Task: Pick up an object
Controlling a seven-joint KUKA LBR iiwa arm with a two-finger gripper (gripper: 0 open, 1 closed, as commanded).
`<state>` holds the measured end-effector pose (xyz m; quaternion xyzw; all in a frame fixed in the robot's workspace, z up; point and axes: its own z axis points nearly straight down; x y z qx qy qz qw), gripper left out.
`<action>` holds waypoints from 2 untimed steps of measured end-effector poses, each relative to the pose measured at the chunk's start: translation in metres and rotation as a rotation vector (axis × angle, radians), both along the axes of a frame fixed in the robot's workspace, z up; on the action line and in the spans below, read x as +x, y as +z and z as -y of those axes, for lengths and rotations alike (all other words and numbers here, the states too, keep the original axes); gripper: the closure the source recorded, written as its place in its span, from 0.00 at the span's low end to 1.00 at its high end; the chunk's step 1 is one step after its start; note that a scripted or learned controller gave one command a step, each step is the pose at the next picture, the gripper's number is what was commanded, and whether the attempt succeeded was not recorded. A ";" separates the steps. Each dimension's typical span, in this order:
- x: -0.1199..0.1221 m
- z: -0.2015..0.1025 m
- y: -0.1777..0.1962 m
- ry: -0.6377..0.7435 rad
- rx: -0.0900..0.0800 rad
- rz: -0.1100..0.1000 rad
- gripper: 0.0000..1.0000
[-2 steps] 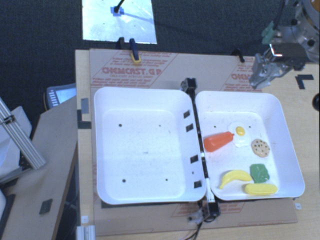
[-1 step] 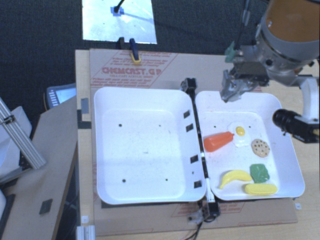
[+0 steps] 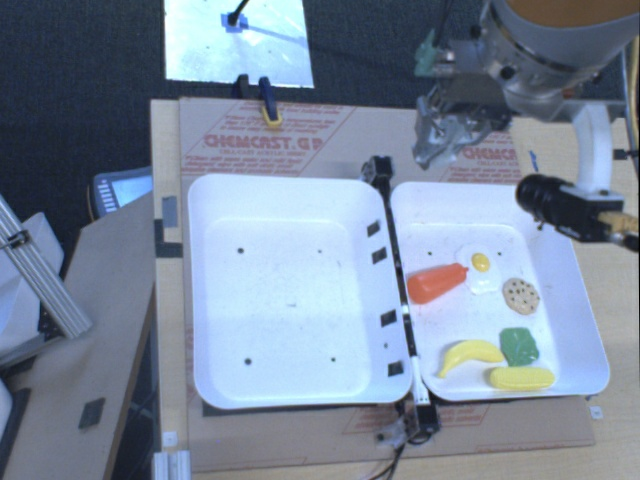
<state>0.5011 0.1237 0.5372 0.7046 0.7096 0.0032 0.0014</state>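
The right bin (image 3: pixel 560 233) holds several toy foods: an orange carrot (image 3: pixel 436 282), a fried egg (image 3: pixel 480 265), a round cookie (image 3: pixel 520 295), a yellow banana (image 3: pixel 470 354), a green piece (image 3: pixel 519 344) and a yellow corn-like piece (image 3: pixel 521 377). My gripper (image 3: pixel 442 148) hangs high above the far edge of the right bin, well clear of the objects. Nothing shows between its fingers.
The left bin (image 3: pixel 200 268) sits beside the right one, with black clips (image 3: pixel 380 256) along the shared edge. A black cylindrical part (image 3: pixel 560 206) juts over the right bin's far right corner. A shiny metal plate (image 3: pixel 238 28) lies beyond the bench.
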 end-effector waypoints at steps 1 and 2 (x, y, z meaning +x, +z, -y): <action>0.008 -0.019 -0.124 -0.002 -0.005 -0.016 1.00; -0.016 -0.094 0.006 0.006 0.006 0.008 1.00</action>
